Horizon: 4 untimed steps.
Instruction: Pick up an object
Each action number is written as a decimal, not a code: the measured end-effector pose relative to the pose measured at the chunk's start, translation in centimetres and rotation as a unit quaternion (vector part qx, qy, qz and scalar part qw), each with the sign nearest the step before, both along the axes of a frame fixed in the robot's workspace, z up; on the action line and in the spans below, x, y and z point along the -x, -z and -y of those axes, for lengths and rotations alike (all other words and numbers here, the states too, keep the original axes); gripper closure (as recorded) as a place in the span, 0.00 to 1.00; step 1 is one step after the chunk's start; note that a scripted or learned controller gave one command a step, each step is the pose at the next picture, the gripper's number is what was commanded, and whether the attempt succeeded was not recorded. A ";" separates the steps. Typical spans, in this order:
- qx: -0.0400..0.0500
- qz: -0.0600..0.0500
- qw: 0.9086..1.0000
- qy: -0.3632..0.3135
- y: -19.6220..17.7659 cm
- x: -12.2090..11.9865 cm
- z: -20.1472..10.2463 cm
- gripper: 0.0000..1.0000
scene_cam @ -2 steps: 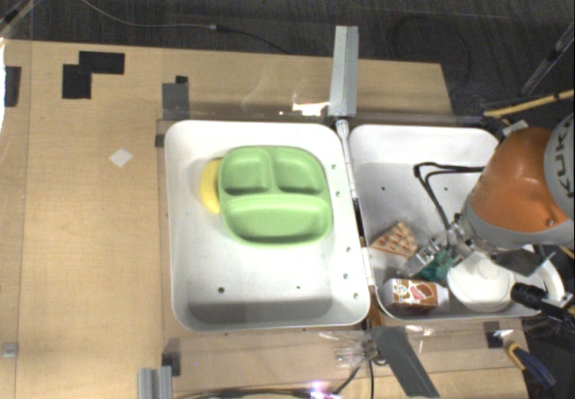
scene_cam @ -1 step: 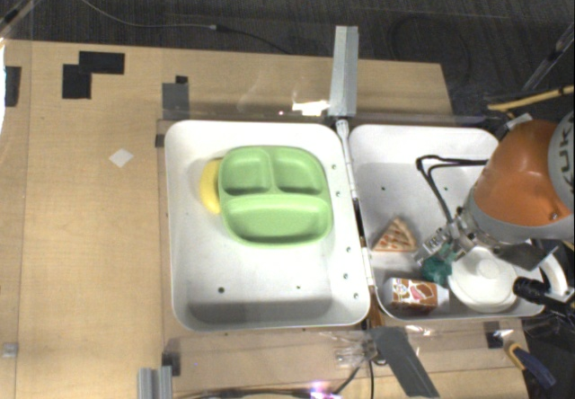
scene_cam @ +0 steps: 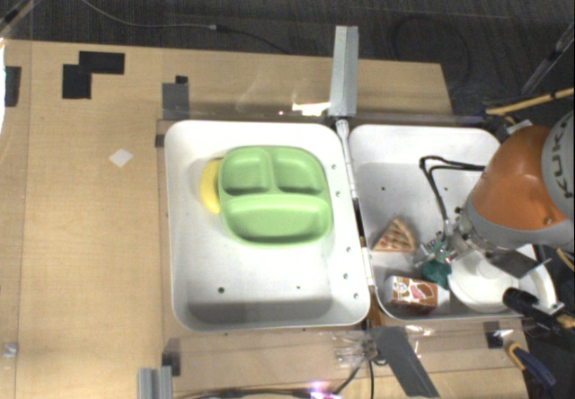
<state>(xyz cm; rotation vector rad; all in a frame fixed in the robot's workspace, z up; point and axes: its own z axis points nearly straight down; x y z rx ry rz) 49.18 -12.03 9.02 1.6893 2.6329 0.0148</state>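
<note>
Camera view, looking down on the bench.

Left bin (scene_cam: 184,235): one green divided plate (scene_cam: 272,193), three compartments, lying flat in the upper middle. A yellow item (scene_cam: 209,186) pokes out from under the plate's left edge, touching it; its kind cannot be told.

Right bin (scene_cam: 395,155): a triangular pizza-slice toy (scene_cam: 393,237) near the left wall, lying flat. Just below it, at the front wall, a small brown-and-white packet (scene_cam: 413,292). A teal object (scene_cam: 435,270) sits between slice and packet, directly at the claw. A white rounded item (scene_cam: 481,289) lies at the front right, partly under the arm.

Arm (scene_cam: 526,186): enters from the right, its orange band covering the bin's right side. Black cable (scene_cam: 437,174) loops over the bin floor beside it.

Gripper (scene_cam: 442,252): low over the teal object, near the slice. Its opening and any hold cannot be told; the wrist hides them.
</note>
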 end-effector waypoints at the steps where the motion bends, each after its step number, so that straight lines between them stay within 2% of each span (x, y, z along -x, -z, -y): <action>1: 0.003 -0.004 0.994 -0.110 -3.1 -4.5 5.5 1.00; 2: 0.003 -0.005 0.994 -0.110 -3.0 -4.4 5.5 0.00; 3: 0.001 -0.007 0.997 -0.071 -0.4 -0.1 0.4 0.00; 4: 0.001 -0.003 0.997 -0.072 -1.5 -0.3 0.3 1.00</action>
